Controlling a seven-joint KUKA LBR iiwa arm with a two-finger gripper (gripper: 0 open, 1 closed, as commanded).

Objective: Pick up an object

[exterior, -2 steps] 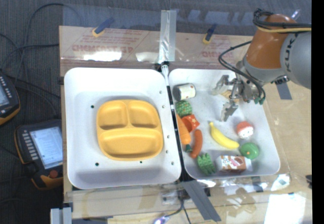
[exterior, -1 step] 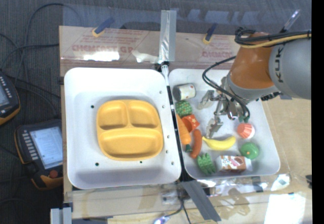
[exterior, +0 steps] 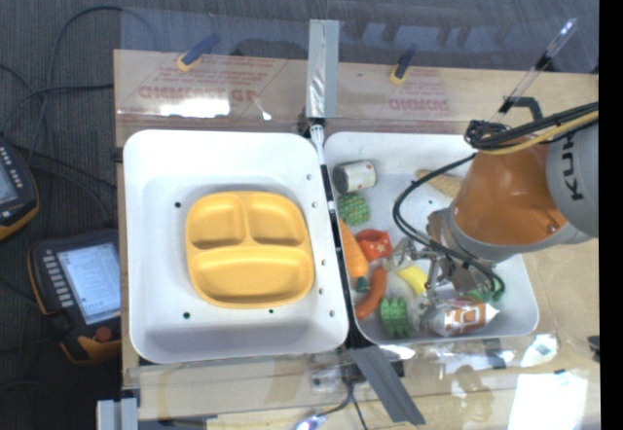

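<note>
In the right bin (exterior: pixel 526 306), near its front, a small yellow object (exterior: pixel 413 278) lies among toy foods with the gripper (exterior: pixel 434 274) just beside it; jaw state I cannot tell, nothing visibly lifted, so the pick seems unfinished; a yellow tray (exterior: pixel 250 247) sits in the left bin (exterior: pixel 146 224)

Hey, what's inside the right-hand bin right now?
The right-hand bin holds a small can, green toy pieces, a carrot, red items, a yellow piece and a carton. The arm covers whatever lies beneath it.
</note>
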